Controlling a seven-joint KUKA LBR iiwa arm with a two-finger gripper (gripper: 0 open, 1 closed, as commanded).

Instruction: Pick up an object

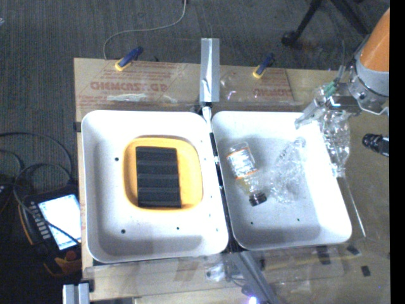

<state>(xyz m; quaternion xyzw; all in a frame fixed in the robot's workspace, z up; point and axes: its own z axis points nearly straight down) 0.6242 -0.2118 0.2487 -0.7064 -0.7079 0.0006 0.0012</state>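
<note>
A single camera is looking down from above the bench (88, 75) at a slant, standing far enough back that it is taking in both white bins whole. The left bin (101, 170) is sitting in the left half of the picture and the right bin (316, 214) in the right half. Dark carpet (63, 18) is showing beyond the bench's far edge at the top. The arm (380, 56) is entering from the upper right corner.
</note>
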